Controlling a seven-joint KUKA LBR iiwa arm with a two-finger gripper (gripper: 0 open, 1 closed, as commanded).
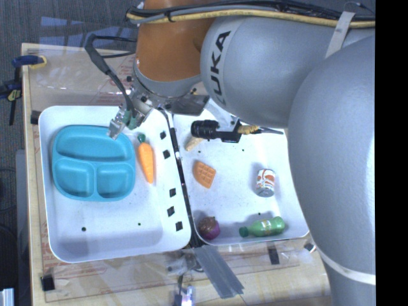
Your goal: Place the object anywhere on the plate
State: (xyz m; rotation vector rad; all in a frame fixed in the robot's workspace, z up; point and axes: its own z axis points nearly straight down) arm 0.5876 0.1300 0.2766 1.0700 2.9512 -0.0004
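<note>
Gripper (117, 129) covers plate (76, 144) corner; arm (331, 139) hides rt bin (242, 196) far edge.

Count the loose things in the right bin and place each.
5: beige piece by the divider, orange waffle just in front of it, can at mid-bin, purple onion and green bottle along the near edge. The arm may hide more.

Counted: two white bins (95, 228); one blue plate (94, 163); one carrot (146, 162); one waffle (204, 174); one can (265, 182); one green bottle (262, 227); one dark round item (208, 227), possibly an onion.
</note>
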